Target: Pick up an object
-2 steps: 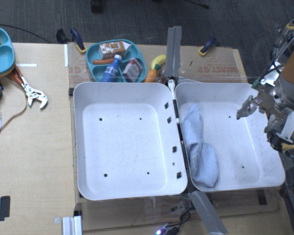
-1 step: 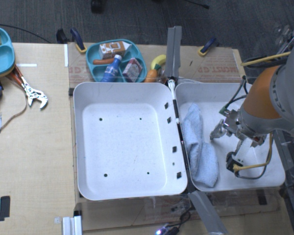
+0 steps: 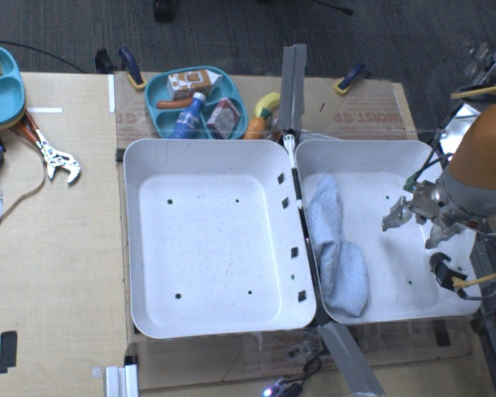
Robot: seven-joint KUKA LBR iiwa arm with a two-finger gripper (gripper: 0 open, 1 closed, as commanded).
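Hovering over rt bin (image 3: 397,165): gripper (image 3: 413,215), seemingly open, nothing held; 1 cloth (image 3: 335,246).

The cloth (image 3: 336,251) is a pale blue-grey, soft-looking piece, rumpled and folded into a long bundle. It lies flat on the floor of the right bin (image 3: 397,160), pressed along that bin's left wall, just beside the divider where the two bins meet. Its long axis runs from the far part of the bin toward the near edge. The far end is narrower and rounded; the near end is broader and thicker, bulging where the folds pile up close to the bin's near-left corner. A crease runs lengthwise down its middle.
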